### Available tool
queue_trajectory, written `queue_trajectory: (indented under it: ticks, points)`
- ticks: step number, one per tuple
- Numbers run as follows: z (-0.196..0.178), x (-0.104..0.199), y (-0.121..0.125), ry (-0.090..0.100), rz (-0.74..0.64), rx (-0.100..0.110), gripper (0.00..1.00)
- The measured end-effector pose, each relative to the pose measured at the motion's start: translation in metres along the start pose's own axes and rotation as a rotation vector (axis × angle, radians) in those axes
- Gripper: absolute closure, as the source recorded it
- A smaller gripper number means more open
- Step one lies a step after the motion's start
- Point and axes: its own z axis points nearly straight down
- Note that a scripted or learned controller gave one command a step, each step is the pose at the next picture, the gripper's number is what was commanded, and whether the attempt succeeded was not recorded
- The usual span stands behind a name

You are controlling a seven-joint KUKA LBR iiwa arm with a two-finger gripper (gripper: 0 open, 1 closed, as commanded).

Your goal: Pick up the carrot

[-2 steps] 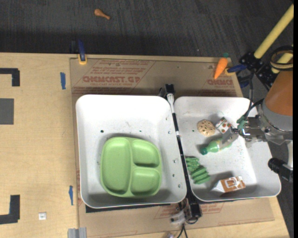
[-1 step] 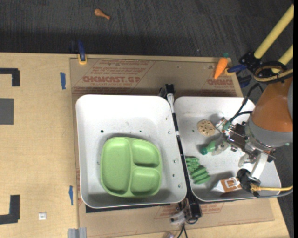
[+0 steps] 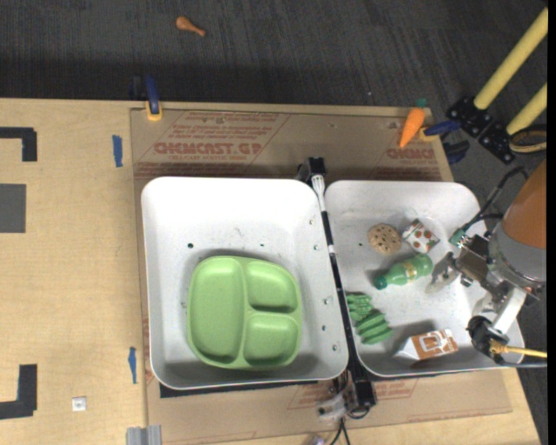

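Note:
The carrot [image 3: 411, 126] is orange with a green top. It lies on the cardboard-covered bench just behind the right bin [image 3: 452, 198], near that bin's back edge and outside it. My gripper [image 3: 449, 267] hangs low over the right side of the right bin, well in front of the carrot and a little to its right. It is beside the green bottle [image 3: 405, 271]. The grey wrist and orange band [image 3: 530, 213] hide much of the gripper from above.
The right bin also holds a cookie [image 3: 382, 236], a small red-and-white box [image 3: 420, 235], green pea pods [image 3: 369, 317] and an orange-brown packet [image 3: 432, 343]. A green divided plate [image 3: 245, 310] sits in the left bin [image 3: 174, 226]. A small orange object [image 3: 189, 26] lies on the dark floor.

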Motion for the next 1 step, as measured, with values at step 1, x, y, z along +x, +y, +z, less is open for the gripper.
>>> queue_trajectory:
  ticks: [1]
  points:
    - [0.0283, -0.0533, 0.0387, 0.0, -0.349, -0.001, 0.0]
